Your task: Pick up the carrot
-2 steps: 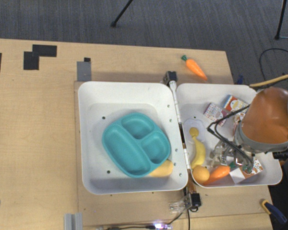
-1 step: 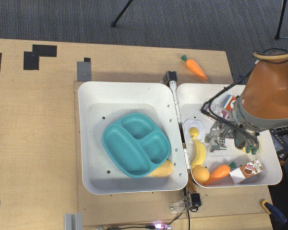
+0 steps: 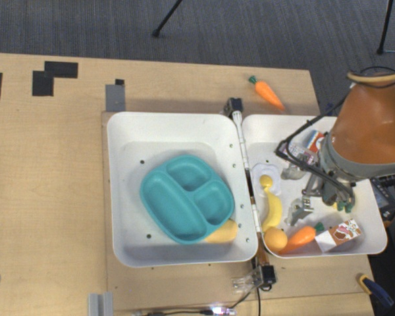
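Observation:
An orange carrot [image 3: 301,236] lies at the front of the right bin [image 3: 375,241], between an orange fruit [image 3: 275,240] and a small printed carton [image 3: 343,232]. A second carrot [image 3: 268,93] with a green top lies on the bench behind the bins. My gripper [image 3: 302,209] hangs just above and behind the bin's carrot, open, with nothing between its fingers. The arm's orange band [image 3: 375,120] covers the right bin's back right part.
A banana [image 3: 272,206] lies left of the gripper, with a small yellow-and-white item [image 3: 266,182] behind it. The left bin [image 3: 128,137] holds a teal divided plate [image 3: 187,197] with a yellow item [image 3: 222,232] under its front edge. Black cables [image 3: 295,151] loop by the wrist.

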`<state>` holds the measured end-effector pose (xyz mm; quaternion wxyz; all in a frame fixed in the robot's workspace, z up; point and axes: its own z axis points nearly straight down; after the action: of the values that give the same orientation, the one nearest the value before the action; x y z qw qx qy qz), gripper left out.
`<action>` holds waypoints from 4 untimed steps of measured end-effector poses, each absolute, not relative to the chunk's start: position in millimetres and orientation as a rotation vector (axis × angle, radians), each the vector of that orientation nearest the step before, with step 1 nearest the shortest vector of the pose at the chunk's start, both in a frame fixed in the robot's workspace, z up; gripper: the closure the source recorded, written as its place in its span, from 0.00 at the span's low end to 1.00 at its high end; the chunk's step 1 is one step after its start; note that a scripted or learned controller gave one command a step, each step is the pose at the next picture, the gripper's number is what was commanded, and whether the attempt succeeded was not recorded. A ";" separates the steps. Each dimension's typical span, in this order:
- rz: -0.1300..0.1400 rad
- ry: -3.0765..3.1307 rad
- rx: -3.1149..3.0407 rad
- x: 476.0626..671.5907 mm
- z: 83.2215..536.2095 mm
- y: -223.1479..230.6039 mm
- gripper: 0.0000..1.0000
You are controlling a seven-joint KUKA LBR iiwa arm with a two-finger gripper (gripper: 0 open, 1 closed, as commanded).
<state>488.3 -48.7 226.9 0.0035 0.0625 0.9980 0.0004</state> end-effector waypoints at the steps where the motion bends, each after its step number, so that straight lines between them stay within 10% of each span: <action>1: 0.000 3.134 -0.026 488.5 241.2 -58.2 0.00; 4: 0.002 3.056 0.707 487.9 222.2 -64.2 0.00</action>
<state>487.9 -64.2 222.2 0.0025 0.2255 0.9742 0.0005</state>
